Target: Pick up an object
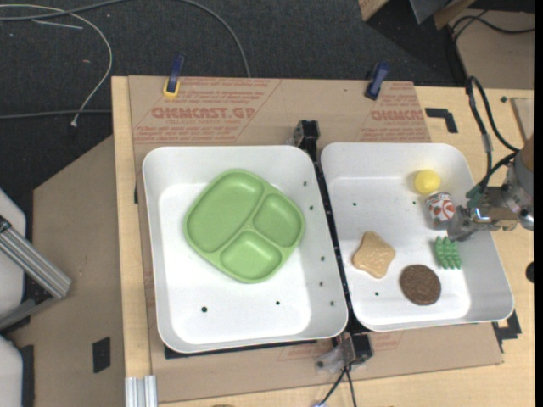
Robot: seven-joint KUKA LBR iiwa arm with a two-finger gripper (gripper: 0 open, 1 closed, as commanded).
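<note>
Just left of the jaws (469, 217), their spread unclear, a small red-and-white can (438, 208).

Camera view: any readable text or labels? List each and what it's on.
"CHEMCAST GP", red print, left part of the cardboard sheet behind the left bin.
"CHEMCAST", same red print, cut short, on the sheet behind the right bin.
Small can in the right bin: red-and-white markings, too small to read.
</note>
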